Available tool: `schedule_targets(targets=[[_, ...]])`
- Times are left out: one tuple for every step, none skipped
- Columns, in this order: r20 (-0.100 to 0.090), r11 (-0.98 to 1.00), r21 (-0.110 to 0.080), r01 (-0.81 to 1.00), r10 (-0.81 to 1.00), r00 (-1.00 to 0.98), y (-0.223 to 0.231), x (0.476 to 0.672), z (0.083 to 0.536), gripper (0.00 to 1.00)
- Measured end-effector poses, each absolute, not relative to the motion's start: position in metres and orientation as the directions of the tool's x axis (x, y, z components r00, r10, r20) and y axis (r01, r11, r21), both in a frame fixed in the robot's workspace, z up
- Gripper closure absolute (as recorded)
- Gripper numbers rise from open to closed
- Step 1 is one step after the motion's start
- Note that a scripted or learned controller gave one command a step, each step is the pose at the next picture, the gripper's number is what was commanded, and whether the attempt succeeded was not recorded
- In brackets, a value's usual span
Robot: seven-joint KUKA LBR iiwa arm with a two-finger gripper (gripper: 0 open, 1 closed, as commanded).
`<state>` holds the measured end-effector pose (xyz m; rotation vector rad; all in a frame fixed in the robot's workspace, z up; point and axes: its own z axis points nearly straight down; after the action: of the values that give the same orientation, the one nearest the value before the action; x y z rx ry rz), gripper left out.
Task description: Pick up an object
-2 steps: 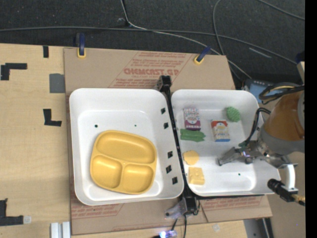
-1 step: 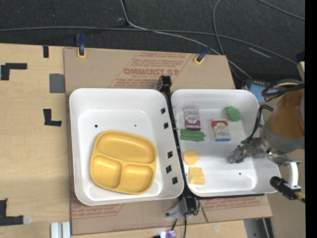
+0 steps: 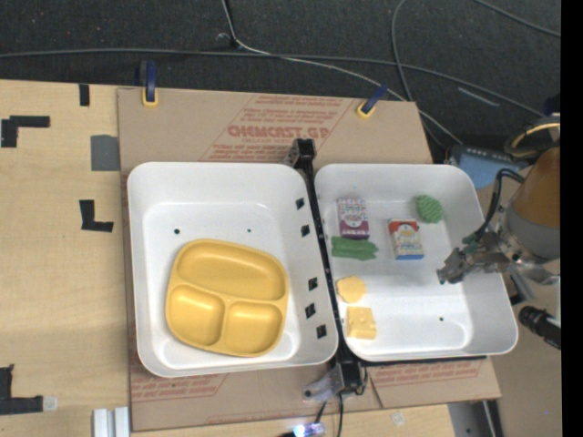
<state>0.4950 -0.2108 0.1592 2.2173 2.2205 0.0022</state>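
I see two white bins side by side on a cardboard sheet printed with red lettering. The left bin holds a yellow divided tray. Black cables run across the dark surface behind. A blue clamp pins the cardboard's far-left corner.

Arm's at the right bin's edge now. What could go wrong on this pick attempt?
1. The gripper sits over the right bin wall, apart from every item; closing here would likely grab nothing.
2. The maroon carton touches the green leafy piece, so reaching for one may drag the other.
3. The cheese slice lies flat near the divider; fingers may slide over it.
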Motion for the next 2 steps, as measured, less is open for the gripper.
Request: schedule_targets(targets=[[-0.002,0.002,0.003,1.000,1.000,-0.002,-0.2104,0.5018,0.2030,1.00],[0.000,0.001,0.001,1.000,1.000,-0.001,-0.2100,0.5024,0.2103,1.00]])
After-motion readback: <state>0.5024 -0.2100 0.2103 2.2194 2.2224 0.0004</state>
